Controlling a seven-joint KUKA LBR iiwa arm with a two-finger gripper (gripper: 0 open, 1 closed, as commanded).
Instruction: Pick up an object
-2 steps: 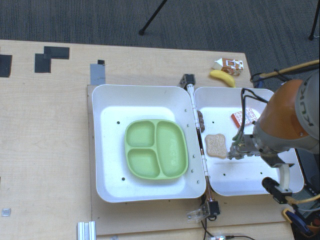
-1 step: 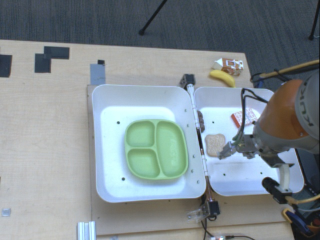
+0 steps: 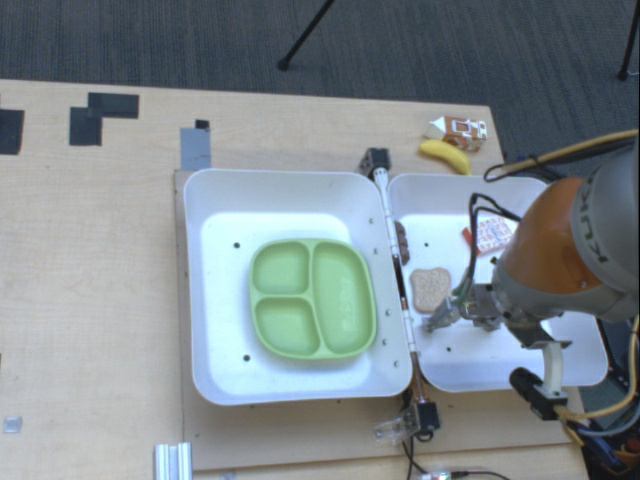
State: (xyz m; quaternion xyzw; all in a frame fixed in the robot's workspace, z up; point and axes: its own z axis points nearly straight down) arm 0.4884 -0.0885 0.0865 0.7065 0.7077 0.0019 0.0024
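Camera view, single frame inspected. We find the gripper [image 3: 441,317] low in the right bin [image 3: 440,370], at about 9 o'clock from the arm's orange wrist band [image 3: 545,243]. Whether its pincer is spread or pressed together, we cannot tell; nothing is visibly between its tips. The nearest candidate, a slice of bread [image 3: 431,287], lies flat on the bin floor just at 12 o'clock of the gripper. A red-patterned packet [image 3: 491,234] sits at 2 o'clock, partly under the arm. The left bin [image 3: 215,298] bears a green divided plate [image 3: 312,299]. A banana [image 3: 444,154] lies outside, at 12 o'clock. We judge the pick not yet made: grasp and lift remain.
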